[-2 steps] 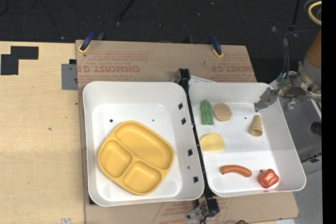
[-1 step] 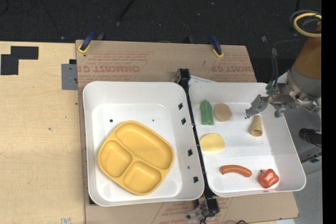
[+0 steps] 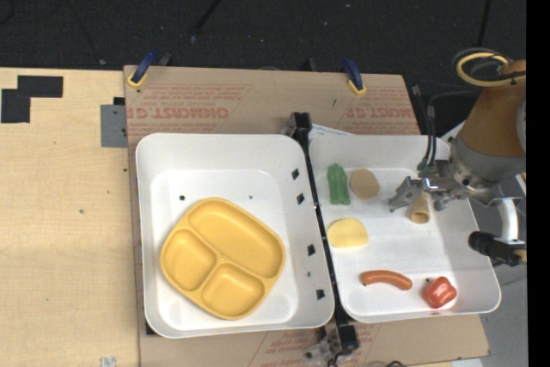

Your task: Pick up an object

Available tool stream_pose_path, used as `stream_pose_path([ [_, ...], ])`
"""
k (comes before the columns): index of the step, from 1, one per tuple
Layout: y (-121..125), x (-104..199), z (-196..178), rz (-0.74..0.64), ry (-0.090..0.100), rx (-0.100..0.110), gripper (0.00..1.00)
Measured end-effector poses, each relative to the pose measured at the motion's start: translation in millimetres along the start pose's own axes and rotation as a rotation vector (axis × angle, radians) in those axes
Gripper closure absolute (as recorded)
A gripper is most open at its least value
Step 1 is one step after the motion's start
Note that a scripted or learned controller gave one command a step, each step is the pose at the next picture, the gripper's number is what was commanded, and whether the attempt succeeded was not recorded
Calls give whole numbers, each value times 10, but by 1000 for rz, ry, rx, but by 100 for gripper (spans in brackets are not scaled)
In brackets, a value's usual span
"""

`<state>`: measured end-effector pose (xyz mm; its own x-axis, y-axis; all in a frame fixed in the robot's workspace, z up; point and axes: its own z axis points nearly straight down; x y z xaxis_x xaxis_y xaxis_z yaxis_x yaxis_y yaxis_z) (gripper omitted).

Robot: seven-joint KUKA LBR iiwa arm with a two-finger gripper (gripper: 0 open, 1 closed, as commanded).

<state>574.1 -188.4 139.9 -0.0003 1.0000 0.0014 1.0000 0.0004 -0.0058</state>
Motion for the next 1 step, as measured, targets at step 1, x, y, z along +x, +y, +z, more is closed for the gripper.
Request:
stream_pose_path([
  [1,-7,7,527,0,0,-1,0],
])
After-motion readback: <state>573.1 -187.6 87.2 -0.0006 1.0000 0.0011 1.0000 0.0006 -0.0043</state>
